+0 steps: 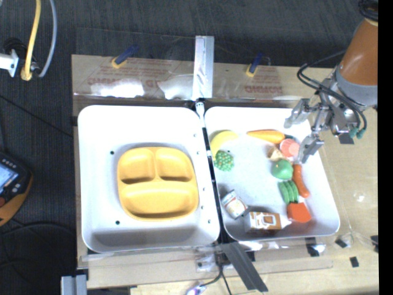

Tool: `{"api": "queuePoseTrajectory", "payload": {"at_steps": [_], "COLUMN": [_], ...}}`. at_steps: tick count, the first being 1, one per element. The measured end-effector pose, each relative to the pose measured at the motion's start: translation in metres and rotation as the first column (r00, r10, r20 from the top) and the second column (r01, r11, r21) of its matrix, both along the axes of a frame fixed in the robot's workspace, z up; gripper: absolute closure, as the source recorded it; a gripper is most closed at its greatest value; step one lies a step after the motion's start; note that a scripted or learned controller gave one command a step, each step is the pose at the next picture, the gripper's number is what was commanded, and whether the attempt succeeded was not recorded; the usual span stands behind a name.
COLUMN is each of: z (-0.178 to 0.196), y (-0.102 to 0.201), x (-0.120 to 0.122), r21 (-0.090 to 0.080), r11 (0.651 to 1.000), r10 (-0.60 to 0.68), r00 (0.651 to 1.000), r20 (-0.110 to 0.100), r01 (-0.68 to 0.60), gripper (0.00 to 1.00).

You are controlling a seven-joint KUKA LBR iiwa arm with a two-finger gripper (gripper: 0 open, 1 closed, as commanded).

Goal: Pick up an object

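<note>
Objects for picking lie crowded in the right bin (pixel 325 223): a yellow lemon-like fruit (pixel 221 139) at its upper left, a banana (pixel 266 136) beside it, a green studded ball (pixel 224 160) below the fruit, a pink-and-white round piece (pixel 288 147), a green round piece (pixel 282 169), a green ridged vegetable (pixel 288 191), an orange carrot-like piece (pixel 299 180), a red-orange chunk (pixel 299 212), a small tin (pixel 234 204) and a brown carton (pixel 268 221) near the front wall.

From the camera above, the hand (pixel 310 128) hangs over the upper right corner of that bin — its grey fingers (pixel 310 147) spread apart, released, with nothing between them. One lower finger points down towards the pink-and-white piece and ends just beside it; whether it touches cannot be told. The arm (pixel 362 60) comes in from the right, its orange band above the wrist, cables looping near it, the wrist tilted so the hand slants inward over the bin.

The left bin (pixel 92 165) holds a yellow divided tray (pixel 158 182), lying flat, well apart from the hand. Both bins sit side by side on the tabletop (pixel 344 165).
</note>
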State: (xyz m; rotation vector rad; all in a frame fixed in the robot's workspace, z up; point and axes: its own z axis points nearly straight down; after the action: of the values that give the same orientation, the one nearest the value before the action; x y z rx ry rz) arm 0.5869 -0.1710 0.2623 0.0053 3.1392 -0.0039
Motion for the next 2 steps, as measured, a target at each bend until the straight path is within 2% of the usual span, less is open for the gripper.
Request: {"api": "queuePoseTrajectory", "payload": {"at_steps": [1,2], "z": [-0.156,-0.171], "y": [-0.017,-0.008], "x": [0.009,0.007], "r21": [0.001,-0.001], "r11": [0.975,0.997], "r10": [0.222,0.072], "r00": [0.975,0.997], "r20": [-0.002,0.006], "r01": [-0.222,-0.072], "gripper": [0.0,0.0]}}
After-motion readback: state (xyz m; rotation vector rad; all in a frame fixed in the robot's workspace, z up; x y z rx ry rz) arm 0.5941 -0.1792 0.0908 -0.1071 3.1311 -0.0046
